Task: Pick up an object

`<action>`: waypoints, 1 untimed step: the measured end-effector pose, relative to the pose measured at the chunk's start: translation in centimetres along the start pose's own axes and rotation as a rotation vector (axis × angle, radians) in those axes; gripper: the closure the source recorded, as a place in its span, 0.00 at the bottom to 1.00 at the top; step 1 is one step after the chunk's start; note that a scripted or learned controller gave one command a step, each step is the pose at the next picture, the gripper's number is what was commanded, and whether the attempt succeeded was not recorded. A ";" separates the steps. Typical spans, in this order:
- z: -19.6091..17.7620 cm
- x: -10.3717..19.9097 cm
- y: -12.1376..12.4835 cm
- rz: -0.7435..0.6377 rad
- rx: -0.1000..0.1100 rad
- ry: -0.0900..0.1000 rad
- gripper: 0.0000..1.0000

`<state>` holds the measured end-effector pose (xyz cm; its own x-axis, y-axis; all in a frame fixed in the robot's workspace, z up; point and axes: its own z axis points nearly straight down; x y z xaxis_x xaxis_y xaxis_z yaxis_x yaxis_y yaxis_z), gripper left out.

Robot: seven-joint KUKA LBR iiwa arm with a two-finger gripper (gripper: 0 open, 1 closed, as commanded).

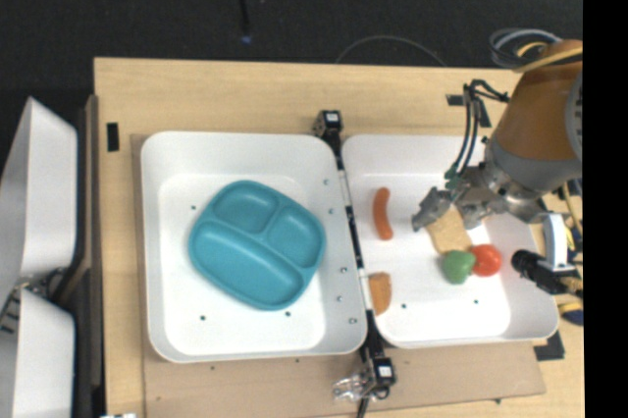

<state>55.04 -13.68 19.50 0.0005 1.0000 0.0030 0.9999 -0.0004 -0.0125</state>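
Tan block (pixel 447 232) lay mid right bin (pixel 412 333), and your claw (pixel 453 213) hung over it for a grab; I cannot tell its grip.

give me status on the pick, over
Gripper low in right bin, over tan piece. Nothing seen held. Green item and red item crowd it.

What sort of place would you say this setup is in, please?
Probably a robotics lab bench for pick-up trials: a wooden bench bears two white bins, toy food pieces such as a green one, and the arm's pincer overhead.
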 end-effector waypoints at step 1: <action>-0.7 0.0 0.3 -0.003 -0.013 -0.002 0.00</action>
<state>55.35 -13.66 20.22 -0.0024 1.0000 0.0011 1.0000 0.0024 0.0009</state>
